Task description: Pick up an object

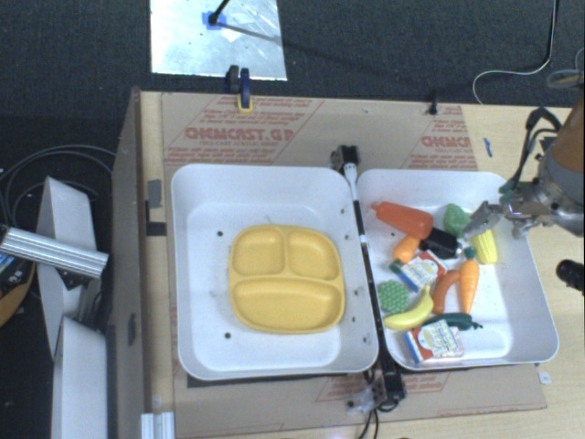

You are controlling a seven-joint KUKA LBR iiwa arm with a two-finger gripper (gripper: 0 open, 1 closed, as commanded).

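A: What sits on the table?
B: Two white bins. The left bin holds a yellow tray at its middle. The right bin holds a heap of toy food.
A: And the arm?
B: It reaches over the right bin's far right corner. The gripper hangs there with its fingers apart, nothing between them.
A: What lies closest to it?
B: A yellow corn just beside it, and a green piece next to that.
A: The rest?
B: A red pepper toward the far left side, a carrot mid-bin, a banana near the left wall, and a small carton at the near edge.
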